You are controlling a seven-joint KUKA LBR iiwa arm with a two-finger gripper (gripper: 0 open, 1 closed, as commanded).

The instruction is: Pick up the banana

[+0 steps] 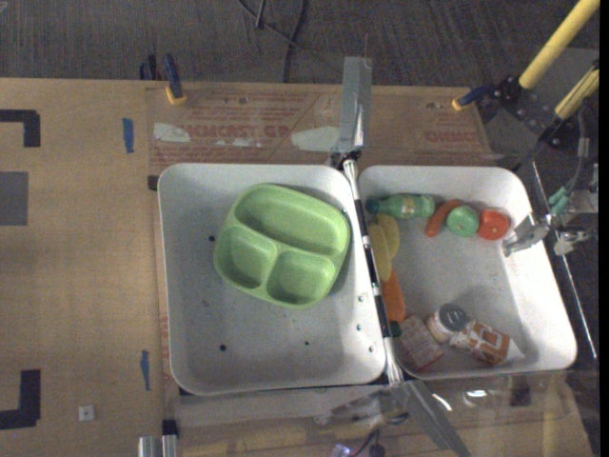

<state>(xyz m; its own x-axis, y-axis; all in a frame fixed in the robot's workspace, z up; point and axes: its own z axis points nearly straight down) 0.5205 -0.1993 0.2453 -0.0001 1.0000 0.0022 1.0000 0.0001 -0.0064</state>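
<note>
The banana (384, 243) is a pale yellow piece lying against the left wall of the right bin (495, 284), just below a green bottle (404, 206). My gripper (544, 227) hangs at the right bin's right rim, well to the right of the banana and apart from it. Nothing shows between its tips.
A green divided plate (283, 245) lies in the left bin (190, 331). The right bin also holds a green ball (462, 220), red-orange pieces (494, 224), an orange carrot-like piece (393, 300), a small bottle (466, 336) and a packet (420, 344). A metal divider (354, 112) stands between the bins.
</note>
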